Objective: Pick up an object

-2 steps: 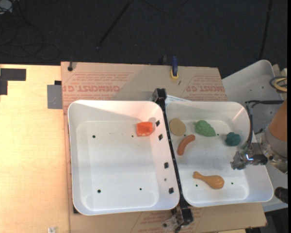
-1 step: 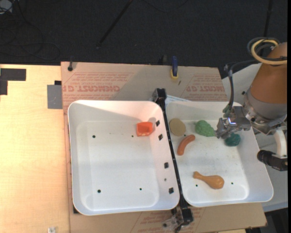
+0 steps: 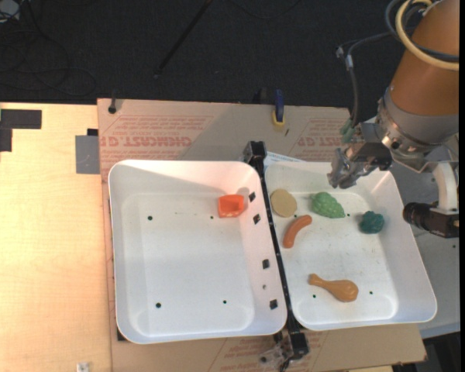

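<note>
My gripper hangs over the back of the right bin, just above and to the right of a light green lumpy object. Nothing shows between its dark fingers. In the same bin lie a tan round piece, an orange sausage shape, a dark teal ball and a tan drumstick shape. An orange block sits in the left bin near its back right corner.
A black clamp strip runs between the two bins. Cardboard lies under the bins, with a blue-and-yellow clip at its back edge. A wooden bench top extends to the left.
</note>
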Robot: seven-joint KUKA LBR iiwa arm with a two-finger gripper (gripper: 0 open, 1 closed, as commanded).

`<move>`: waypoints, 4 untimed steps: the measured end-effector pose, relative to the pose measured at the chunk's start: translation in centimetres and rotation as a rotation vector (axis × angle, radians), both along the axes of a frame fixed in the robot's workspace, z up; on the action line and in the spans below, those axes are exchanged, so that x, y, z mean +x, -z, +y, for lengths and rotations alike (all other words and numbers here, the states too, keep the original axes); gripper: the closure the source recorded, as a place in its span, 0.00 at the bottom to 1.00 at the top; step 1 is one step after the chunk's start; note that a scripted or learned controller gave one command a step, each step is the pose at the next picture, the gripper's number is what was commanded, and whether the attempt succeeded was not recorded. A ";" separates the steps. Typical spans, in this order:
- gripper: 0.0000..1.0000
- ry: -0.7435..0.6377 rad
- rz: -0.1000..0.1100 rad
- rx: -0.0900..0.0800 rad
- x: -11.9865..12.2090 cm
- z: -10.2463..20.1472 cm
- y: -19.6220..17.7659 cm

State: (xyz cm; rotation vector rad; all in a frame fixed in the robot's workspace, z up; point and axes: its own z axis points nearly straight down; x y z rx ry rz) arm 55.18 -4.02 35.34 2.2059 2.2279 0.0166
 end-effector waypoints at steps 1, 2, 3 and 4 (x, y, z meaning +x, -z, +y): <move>1.00 0.001 0.010 0.000 -0.8 7.9 -4.2; 1.00 0.005 0.007 -0.001 1.6 12.8 -11.1; 1.00 0.003 0.012 -0.001 1.7 20.0 -15.1; 1.00 0.002 0.014 -0.001 -1.9 26.6 -18.6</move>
